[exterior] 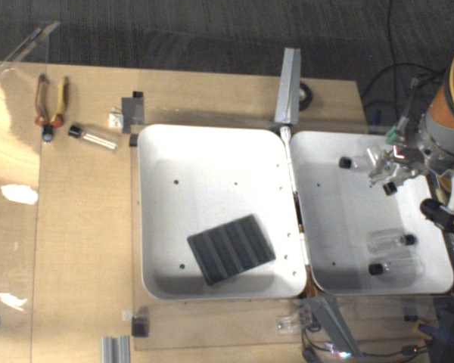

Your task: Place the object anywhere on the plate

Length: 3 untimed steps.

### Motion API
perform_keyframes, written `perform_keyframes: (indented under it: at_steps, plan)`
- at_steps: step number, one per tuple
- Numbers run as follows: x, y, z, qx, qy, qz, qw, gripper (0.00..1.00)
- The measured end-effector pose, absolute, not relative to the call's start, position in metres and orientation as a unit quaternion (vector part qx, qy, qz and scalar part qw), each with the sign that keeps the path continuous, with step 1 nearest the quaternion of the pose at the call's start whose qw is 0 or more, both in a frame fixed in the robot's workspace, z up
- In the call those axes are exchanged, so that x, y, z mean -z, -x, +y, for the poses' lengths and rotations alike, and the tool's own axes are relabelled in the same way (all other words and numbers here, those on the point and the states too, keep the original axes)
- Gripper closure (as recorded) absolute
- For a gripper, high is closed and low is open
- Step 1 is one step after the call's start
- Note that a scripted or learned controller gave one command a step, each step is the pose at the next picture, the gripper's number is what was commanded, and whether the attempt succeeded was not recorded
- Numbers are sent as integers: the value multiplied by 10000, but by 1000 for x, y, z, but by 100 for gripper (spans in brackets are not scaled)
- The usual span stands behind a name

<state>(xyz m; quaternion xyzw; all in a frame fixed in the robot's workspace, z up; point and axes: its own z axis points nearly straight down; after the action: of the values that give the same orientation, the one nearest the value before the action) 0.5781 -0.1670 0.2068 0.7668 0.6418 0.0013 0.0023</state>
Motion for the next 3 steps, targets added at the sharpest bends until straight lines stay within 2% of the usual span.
perform_keyframes:
  at_steps: [1,2,3]
  plan:
    - [-183,-653,-113,-13,-6371,7708,21,100]
    - [-272,-670,-34,-24,-5797,8149,30,100]
    - [-368,-669,39,-24,-3815,9243,40,100]
